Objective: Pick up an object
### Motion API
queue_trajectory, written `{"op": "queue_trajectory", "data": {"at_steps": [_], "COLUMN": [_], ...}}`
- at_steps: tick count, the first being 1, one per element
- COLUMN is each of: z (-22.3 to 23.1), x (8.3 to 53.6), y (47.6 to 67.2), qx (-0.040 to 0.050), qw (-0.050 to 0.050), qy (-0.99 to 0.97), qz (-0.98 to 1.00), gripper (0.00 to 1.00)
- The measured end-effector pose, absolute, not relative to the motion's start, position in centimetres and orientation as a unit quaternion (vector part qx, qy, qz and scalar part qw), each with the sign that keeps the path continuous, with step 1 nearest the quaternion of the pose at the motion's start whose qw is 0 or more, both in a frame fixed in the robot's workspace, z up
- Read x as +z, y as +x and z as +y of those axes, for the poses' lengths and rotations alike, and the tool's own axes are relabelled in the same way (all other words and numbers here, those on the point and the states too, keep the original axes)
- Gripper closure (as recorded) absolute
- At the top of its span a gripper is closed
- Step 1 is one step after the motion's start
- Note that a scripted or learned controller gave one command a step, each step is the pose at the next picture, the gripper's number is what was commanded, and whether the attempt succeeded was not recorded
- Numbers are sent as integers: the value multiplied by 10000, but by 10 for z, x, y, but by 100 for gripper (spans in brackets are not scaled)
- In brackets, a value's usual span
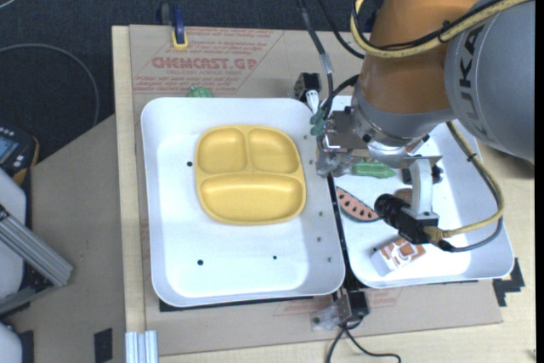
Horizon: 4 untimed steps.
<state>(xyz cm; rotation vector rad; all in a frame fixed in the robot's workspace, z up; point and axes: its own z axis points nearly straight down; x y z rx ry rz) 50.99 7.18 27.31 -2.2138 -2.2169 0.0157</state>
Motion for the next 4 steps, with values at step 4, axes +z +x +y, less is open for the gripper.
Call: {"op": "queue_trajectory", "data": {"at_steps": [4], "z": [118], "x": [401], "y": [481], "qx": [-29], "qw": [-28], "qy": [-7054], "qz": [-7088], "gripper": [100]}}
